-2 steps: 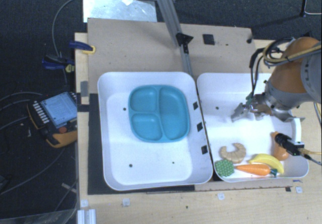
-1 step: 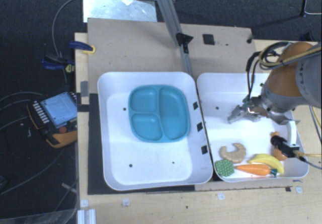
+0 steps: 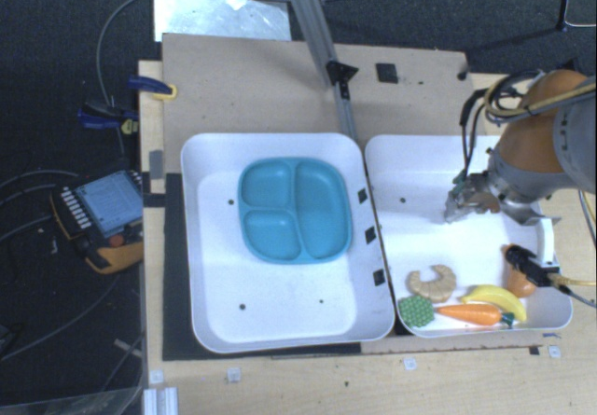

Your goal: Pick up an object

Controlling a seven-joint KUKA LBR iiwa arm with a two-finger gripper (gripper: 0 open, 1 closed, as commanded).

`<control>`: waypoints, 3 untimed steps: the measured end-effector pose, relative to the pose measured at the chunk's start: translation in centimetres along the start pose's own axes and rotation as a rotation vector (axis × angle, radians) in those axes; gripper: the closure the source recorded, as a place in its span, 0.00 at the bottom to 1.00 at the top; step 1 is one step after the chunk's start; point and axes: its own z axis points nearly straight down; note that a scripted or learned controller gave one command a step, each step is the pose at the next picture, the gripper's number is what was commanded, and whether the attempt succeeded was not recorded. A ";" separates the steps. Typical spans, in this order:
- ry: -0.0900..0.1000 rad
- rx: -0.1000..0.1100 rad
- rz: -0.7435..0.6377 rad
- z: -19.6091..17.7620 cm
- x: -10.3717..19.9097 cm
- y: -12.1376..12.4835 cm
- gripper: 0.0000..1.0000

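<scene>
The gripper (image 3: 459, 206) hangs over the bare middle of the right bin (image 3: 401, 171) (finger state: cannot tell), well apart from the carrot (image 3: 469, 314), banana (image 3: 497, 299) and pastry (image 3: 432, 282) clustered at its near edge.

Two white bins, arm over the right one

Gripper (image 3: 462, 201) at 3 o'clock; blue plate (image 3: 295, 210) centre-left; banana (image 3: 494, 298), carrot (image 3: 469, 314) at 5 o'clock.

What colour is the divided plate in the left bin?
Light blue; the plate shows clearly in the camera view.
</scene>
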 end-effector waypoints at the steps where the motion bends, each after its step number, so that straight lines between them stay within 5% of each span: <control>1: 0.001 0.008 0.001 -4.7 -0.6 -0.5 1.00; 3: 0.000 0.004 -0.004 -16.1 -1.5 -0.5 1.00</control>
